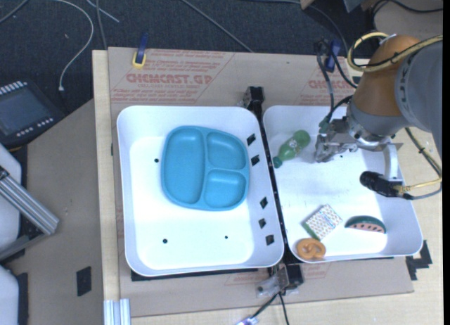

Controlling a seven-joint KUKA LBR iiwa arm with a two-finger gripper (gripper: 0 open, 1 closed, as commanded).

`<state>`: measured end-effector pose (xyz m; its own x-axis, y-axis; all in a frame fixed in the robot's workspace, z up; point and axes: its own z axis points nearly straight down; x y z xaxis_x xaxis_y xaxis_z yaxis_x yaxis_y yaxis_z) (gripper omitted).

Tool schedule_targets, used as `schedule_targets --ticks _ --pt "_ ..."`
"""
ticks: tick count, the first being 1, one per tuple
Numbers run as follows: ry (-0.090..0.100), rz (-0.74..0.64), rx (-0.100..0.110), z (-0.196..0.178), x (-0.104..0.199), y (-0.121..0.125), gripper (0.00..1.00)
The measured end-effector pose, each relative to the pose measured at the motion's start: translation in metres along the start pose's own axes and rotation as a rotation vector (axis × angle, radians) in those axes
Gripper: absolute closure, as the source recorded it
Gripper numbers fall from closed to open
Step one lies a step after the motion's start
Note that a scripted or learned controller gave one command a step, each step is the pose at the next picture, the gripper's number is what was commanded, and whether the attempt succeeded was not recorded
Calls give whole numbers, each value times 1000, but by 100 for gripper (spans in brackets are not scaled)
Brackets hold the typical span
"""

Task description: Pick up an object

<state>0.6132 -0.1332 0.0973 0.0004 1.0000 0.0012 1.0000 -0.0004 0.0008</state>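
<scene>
From the overhead camera, I saw my gripper (pixel 328 149) low in the right bin (pixel 401 246), just beside the green bottle (pixel 291 145). I couldn't tell its opening. The bottle looked light, slippery; I'd grasp mid-body.

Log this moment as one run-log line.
gripper low in right bin | beside green bottle | nothing seen held | blue plate in left bin

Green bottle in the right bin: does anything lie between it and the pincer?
Nothing visible does. The pincer hangs just right of the green bottle, with bare bin floor between; the other items lie nearer the bin's front.
</scene>
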Motion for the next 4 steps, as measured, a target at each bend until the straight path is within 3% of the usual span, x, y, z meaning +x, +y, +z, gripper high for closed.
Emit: schedule_targets --ticks 2,3,4 --pt "-3 1 -5 -102 -11 -9 100" --pt "-3 -2 -7 -159 -8 2 100" --pt "2 -6 4 -145 48 -7 100"
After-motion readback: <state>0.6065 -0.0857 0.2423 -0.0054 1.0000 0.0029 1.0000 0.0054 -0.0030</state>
